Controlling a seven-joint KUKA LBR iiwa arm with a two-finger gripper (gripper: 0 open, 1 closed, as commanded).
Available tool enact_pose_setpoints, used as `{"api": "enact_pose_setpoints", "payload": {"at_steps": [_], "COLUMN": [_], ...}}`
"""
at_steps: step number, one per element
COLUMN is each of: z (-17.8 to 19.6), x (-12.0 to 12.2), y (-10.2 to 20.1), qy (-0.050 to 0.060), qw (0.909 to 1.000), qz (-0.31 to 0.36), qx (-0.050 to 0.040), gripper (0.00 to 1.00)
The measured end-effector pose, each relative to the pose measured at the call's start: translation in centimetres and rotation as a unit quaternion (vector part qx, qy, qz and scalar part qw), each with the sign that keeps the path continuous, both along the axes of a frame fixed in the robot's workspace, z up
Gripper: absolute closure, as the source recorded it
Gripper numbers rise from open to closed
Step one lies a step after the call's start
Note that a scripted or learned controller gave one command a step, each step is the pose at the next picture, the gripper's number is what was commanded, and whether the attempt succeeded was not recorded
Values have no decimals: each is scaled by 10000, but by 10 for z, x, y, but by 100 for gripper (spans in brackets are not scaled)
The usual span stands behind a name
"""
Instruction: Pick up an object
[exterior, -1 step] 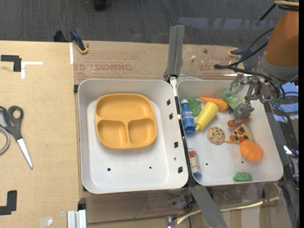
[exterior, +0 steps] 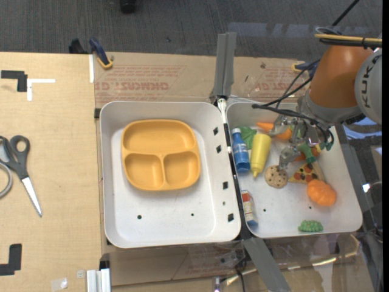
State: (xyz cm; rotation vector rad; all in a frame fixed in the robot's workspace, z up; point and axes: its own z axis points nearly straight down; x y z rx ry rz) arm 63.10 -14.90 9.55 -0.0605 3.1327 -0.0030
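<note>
At the far left, a pair of scissors (exterior: pixel 21 169) with grey handles is seen lying on the wooden bench top (exterior: pixel 55 224), well apart from the bins. Black and white markers are stuck on the same surface.

The left bin (exterior: pixel 164 230) is occupied by an orange divided plate (exterior: pixel 161 154) with three compartments, set toward the bin's rear half and lying flat.

Along the left wall of the right bin (exterior: pixel 285 215), a blue bottle (exterior: pixel 240 151) is laid lengthwise, with a yellow bottle (exterior: pixel 260 152) just beside it on its right, tilted slightly. A green item (exterior: pixel 247 131) is partly covered behind these two. Lower along the same wall, a small tube (exterior: pixel 247 208) with red and blue ends is found. A round cookie (exterior: pixel 276 177) with dark spots lies near the bin's middle. An orange carrot-like piece (exterior: pixel 266 126) is seen near the rear wall.

The gripper (exterior: pixel 293 146) is lowered over the middle of the right bin, just above and to the right of the cookie, with cables trailing from the orange band of the arm (exterior: pixel 341 78). Whether the jaws are wide or narrow cannot be told, since the tips are lost among the clutter. A multicoloured flat piece (exterior: pixel 304 174) lies just below them, an orange fruit (exterior: pixel 321 193) touching it at lower right, and a green lump (exterior: pixel 311 226) near the front wall.
</note>
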Motion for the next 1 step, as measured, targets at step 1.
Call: {"api": "enact_pose_setpoints", "payload": {"at_steps": [1], "z": [-1], "x": [-3], "y": [30], "qy": [17], "qw": [9952], "qz": [-978], "qx": [11], "gripper": [0]}}
